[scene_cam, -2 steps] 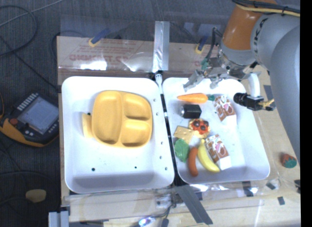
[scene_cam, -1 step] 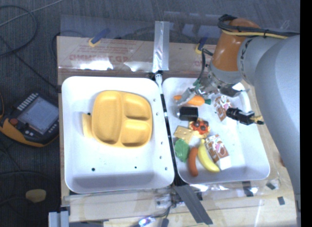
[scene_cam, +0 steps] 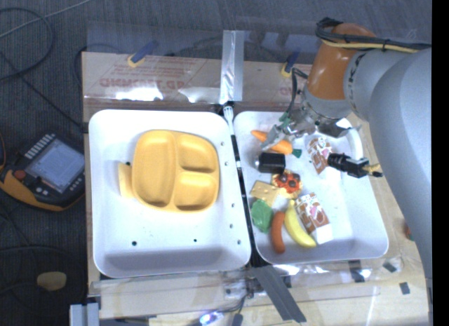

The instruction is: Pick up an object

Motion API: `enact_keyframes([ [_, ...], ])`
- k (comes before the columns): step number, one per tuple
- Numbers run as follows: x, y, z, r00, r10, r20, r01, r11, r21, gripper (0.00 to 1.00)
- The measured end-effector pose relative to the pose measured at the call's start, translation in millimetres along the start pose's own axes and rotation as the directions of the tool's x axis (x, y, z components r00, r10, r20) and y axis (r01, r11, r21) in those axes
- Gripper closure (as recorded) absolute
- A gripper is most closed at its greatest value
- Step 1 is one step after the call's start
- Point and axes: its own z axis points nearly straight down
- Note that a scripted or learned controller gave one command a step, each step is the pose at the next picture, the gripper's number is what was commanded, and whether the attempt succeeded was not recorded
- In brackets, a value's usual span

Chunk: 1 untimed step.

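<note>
Bins on the worktop (scene_cam: 98, 65): left bin (scene_cam: 105, 240) carries a yellow divided tray (scene_cam: 175, 170); right bin (scene_cam: 368, 237) has a banana (scene_cam: 298, 228), sausage (scene_cam: 278, 232), carrot (scene_cam: 261, 135) and cartons. Jaws (scene_cam: 286, 130) at the far end over the carrot, spread impossible to tell.

In the right bin (scene_cam: 365, 244), toys crowd the left half: a black block (scene_cam: 271, 161), a green piece (scene_cam: 261, 214), a sausage (scene_cam: 278, 232), a banana (scene_cam: 299, 228) and a small carton (scene_cam: 313, 216) lie close together, some touching, leaving narrow gaps. The bin's right side, along its outer wall, is bare floor. In the left bin (scene_cam: 105, 247), a yellow divided tray (scene_cam: 174, 170) fills the middle; open floor lies in front of it.
</note>
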Motion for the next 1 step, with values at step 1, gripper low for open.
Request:
enact_keyframes([
  [1, -16.3, -4.8, 8.9, 1.0, -0.014, -0.005, 0.014, 1.0, 0.002, 1.0],
])
